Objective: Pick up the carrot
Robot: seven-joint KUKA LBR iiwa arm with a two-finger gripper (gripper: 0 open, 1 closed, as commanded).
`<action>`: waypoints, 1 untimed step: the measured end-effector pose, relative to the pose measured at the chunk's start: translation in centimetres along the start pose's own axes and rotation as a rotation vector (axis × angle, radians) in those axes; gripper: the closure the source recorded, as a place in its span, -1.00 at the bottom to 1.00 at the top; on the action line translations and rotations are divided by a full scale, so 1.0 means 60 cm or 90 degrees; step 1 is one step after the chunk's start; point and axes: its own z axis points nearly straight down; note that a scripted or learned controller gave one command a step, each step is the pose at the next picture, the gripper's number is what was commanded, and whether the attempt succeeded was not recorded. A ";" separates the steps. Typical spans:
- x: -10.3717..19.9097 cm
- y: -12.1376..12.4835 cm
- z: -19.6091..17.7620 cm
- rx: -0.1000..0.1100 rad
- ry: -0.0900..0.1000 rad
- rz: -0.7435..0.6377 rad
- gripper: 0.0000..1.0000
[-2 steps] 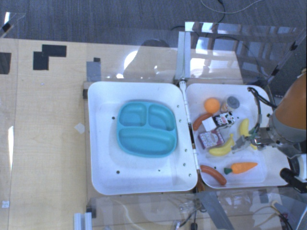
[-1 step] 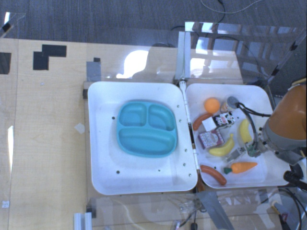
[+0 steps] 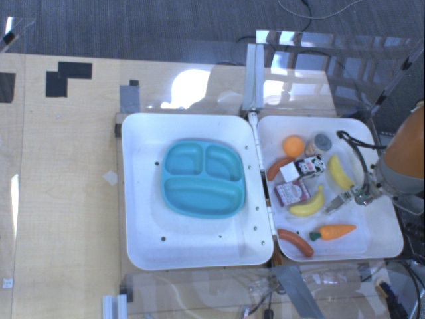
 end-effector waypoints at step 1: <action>0.076 -0.014 -0.001 -0.001 -0.001 0.073 -1.00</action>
